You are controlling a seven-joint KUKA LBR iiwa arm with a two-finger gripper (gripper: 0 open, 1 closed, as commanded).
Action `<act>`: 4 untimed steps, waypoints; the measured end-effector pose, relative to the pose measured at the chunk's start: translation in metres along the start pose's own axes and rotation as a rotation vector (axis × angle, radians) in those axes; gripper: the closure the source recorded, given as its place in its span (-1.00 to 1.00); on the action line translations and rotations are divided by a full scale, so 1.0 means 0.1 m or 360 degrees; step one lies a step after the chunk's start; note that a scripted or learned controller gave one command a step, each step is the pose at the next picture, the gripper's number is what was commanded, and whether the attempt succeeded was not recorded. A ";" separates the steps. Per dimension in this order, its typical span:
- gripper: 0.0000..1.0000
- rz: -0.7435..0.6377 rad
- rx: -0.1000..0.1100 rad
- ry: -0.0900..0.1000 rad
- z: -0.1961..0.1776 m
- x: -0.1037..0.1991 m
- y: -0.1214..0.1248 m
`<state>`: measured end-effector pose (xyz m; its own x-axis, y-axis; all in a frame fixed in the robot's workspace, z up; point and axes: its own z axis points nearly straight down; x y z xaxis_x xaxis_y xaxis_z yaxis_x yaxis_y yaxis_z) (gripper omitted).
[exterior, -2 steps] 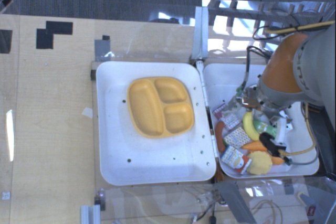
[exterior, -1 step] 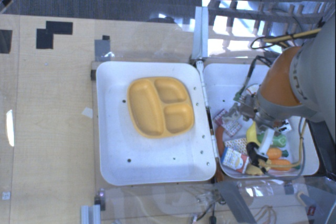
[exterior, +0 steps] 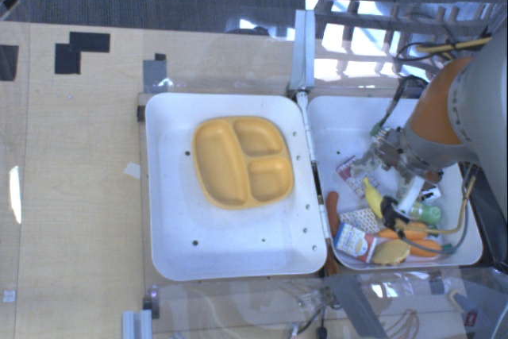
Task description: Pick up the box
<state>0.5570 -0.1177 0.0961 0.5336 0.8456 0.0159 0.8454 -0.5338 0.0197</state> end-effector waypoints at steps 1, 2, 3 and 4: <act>-1.00 0.0063 0.0025 -0.0022 -0.08 0.62 0.63; -1.00 0.0038 0.0025 -0.0022 0.11 0.71 0.51; 1.00 0.0020 0.0017 -0.0016 -0.02 0.74 0.53; 1.00 0.0417 0.0026 -0.0026 -0.88 0.99 -0.10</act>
<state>0.5994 -0.0290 0.1854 0.7344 0.6787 0.0020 0.6787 -0.7344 0.0008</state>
